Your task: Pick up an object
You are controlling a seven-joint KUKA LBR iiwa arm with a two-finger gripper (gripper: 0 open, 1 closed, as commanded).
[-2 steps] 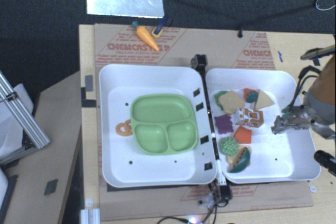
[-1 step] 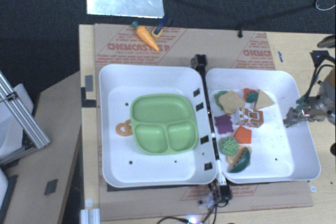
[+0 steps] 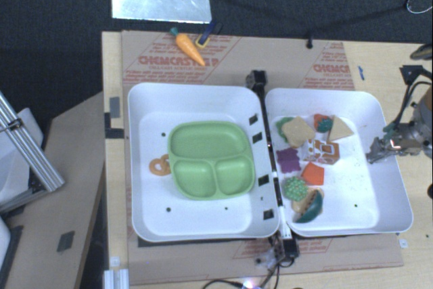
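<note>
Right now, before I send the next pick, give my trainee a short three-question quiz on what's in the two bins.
1. True or false: the green divided tray sits in the left bin.
2. Which item lies outside both bins, on the cardboard behind them?
A. purple piece
B. toy carrot
C. orange square
3. Fill in: the pretzel-shaped piece lies just to the ____ of the green tray in the camera view.

Key:
1. True.
2. B.
3. Left.

The gripper is over the right bin's right side, away from the toy pile.
</note>
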